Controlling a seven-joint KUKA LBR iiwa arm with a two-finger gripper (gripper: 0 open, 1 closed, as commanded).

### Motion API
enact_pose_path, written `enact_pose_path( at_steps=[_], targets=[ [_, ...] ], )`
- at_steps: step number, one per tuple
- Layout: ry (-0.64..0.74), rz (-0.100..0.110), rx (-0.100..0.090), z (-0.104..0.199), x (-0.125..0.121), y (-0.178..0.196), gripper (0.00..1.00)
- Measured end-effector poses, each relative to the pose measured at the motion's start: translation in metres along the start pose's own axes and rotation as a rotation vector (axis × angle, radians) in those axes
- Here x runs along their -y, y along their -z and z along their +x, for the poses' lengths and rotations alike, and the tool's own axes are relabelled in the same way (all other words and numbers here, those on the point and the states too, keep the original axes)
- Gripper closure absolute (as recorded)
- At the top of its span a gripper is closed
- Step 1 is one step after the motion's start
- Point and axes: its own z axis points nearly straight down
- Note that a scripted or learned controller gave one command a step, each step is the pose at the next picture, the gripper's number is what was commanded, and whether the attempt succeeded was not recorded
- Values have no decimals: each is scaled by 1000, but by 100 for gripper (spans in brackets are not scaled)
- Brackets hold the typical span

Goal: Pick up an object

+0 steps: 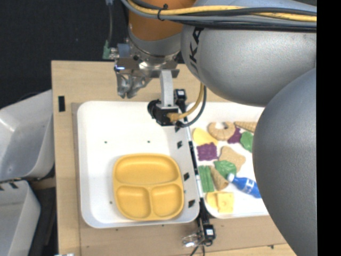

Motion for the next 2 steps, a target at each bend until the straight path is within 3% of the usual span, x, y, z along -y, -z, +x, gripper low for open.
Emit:
enact_pose_path(
  at_steps=[1,2],
  targets=[
    [-1,6,5,5,-29,-17,100],
    [-7,-5,0,-16,-9,91,100]
  ],
)
